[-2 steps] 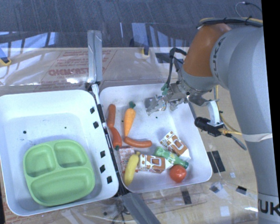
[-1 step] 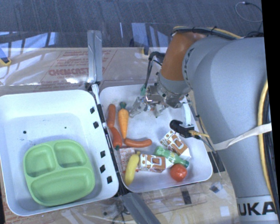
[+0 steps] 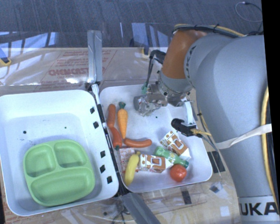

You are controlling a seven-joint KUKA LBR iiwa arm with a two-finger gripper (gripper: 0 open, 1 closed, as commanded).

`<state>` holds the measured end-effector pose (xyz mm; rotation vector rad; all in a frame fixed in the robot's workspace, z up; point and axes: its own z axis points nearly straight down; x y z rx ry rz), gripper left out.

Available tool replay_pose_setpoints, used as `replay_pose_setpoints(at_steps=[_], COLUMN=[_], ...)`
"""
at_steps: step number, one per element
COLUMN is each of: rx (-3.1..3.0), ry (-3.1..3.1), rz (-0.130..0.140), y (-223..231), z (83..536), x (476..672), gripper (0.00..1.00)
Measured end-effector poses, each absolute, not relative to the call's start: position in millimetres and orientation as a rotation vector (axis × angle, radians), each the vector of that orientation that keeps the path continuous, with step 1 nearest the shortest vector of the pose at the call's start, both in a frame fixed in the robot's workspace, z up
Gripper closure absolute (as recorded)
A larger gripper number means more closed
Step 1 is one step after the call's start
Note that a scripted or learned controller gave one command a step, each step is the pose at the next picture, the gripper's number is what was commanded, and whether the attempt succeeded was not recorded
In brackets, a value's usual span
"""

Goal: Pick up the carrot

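Orange tapered plastic carrot with a green top (image 3: 123, 121): lies lengthwise in the right-hand shallow white bin (image 3: 203, 169), near its left wall, green end toward twelve o'clock. Untouched; nothing grips it.

Reddish-orange sausage-like pieces: one long piece (image 3: 111, 115) just beside the carrot at its nine o'clock, a shorter one (image 3: 116, 138) below that, and a third (image 3: 138, 143) lying crosswise at the carrot's five o'clock. Their crowding probably leaves little room for a finger on the carrot's left flank.

Yellow banana-shaped toy (image 3: 131, 168), two printed snack cartons (image 3: 152, 163) (image 3: 174, 142) and a red tomato-like ball (image 3: 178, 173): clustered at the bin's six o'clock, well apart from the carrot tip.

Metal two-finger gripper (image 3: 145, 103): sits low at the carrot's two o'clock, near but apart from it, presumably staged for a descent. Its tips blur against the bin floor, so how far the fingers are spread cannot be told; no object shows between them.

Pale green compartmented plastic plate (image 3: 59, 172): rests in the left-hand white bin (image 3: 5, 126), toward seven o'clock, uninvolved.
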<state>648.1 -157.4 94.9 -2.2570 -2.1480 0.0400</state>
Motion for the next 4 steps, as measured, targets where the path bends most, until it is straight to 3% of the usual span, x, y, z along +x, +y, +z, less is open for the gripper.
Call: replay_pose_setpoints(at_steps=[1, 2, 3, 4], rx=[-2.437, -2.444, -2.388, -2.655], ry=[-1.949, -1.942, -2.038, -1.675], rz=[0.034, 0.048, 0.003, 0.003], y=[-95.0, -101.4, -144.5, -139.2], z=[86.7, 85.1, 124.5, 262.8], x=[650.0, 647.2, 544.9, 585.8], gripper=[1.0, 0.0, 0.0, 0.0])
